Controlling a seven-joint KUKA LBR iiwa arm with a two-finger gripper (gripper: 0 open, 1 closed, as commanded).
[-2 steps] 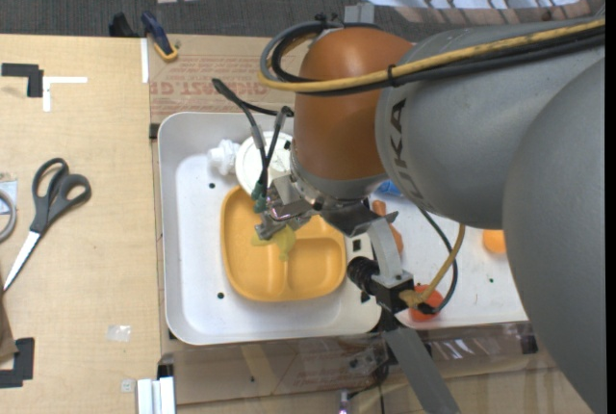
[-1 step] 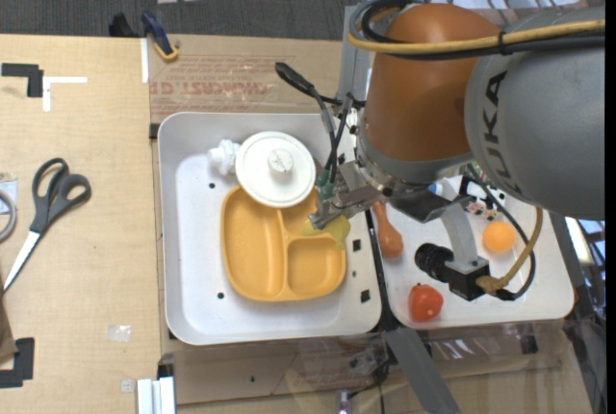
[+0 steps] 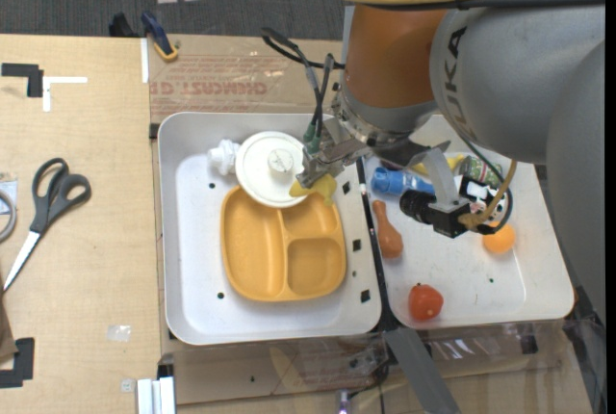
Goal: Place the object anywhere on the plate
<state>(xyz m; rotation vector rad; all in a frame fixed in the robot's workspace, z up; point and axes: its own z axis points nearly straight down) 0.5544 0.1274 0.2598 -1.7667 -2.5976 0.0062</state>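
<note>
tomato [image 3: 425, 301] lies apart from yellow plate [image 3: 284, 256].

Scissors [image 3: 43, 200] lie on the wooden bench [image 3: 77, 306], well left of the bins. A flattened cardboard sheet [image 3: 221, 80] lies behind the left bin [image 3: 183, 306]. The right bin [image 3: 539, 287] contains a tomato [image 3: 424, 302] near its front edge, an orange [image 3: 499, 239], a blue bottle [image 3: 397, 181] and a brown, carrot-like piece [image 3: 388, 233] beside the divider.
</note>
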